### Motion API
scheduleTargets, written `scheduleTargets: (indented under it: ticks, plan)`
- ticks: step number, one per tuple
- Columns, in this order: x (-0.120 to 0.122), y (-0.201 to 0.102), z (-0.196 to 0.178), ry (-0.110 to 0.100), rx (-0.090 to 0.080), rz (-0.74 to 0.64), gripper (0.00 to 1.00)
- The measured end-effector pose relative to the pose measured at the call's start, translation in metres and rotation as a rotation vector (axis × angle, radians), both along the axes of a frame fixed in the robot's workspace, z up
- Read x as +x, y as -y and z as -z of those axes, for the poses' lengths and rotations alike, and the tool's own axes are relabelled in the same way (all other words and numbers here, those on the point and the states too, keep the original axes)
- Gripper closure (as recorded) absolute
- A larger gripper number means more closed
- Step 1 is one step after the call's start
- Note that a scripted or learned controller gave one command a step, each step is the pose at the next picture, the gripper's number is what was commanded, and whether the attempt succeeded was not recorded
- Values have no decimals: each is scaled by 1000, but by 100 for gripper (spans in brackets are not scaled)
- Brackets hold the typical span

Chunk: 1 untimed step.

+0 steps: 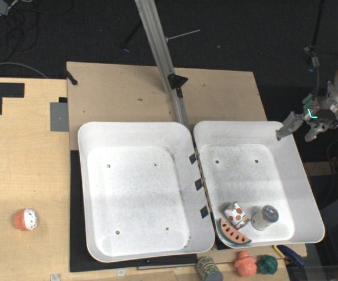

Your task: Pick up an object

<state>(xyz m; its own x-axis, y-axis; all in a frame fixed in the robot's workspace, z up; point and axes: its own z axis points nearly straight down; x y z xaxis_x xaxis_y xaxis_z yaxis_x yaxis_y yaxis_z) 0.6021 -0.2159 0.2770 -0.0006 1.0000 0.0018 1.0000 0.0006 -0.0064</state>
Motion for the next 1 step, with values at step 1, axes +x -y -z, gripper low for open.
scheduleTargets:
  ticks: [1]
  plan:
    - [1, 0, -3, 4, -2, -3, 0]
